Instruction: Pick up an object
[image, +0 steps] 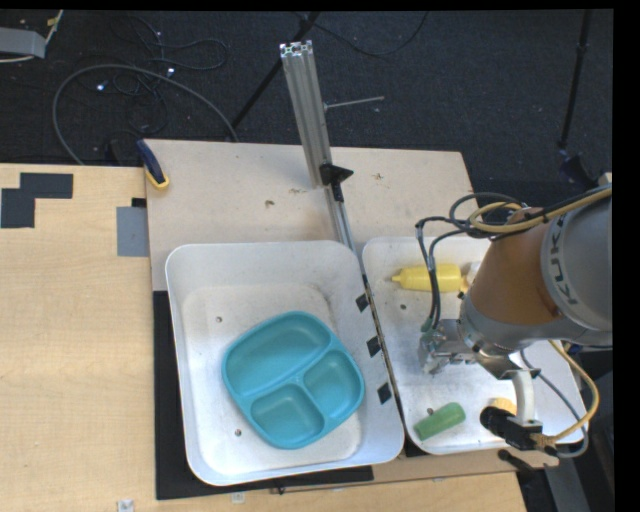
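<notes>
A blue divided tray lies in the left bin. In the right bin a yellow object rests near the far end, partly behind cables. A small green object sits near that bin's front edge. A yellow piece peeks out beside the arm's black fittings. My gripper hangs low over the middle of the right bin, below the orange band, between the yellow object and the green one. Nothing shows between its fingers.
A metal post rises behind the bins, with a black clamp at its foot. The bins' shared rim carries black clips. Cables loop around the arm's wrist. A yellow-and-blue tool lies at the bench's far left corner.
</notes>
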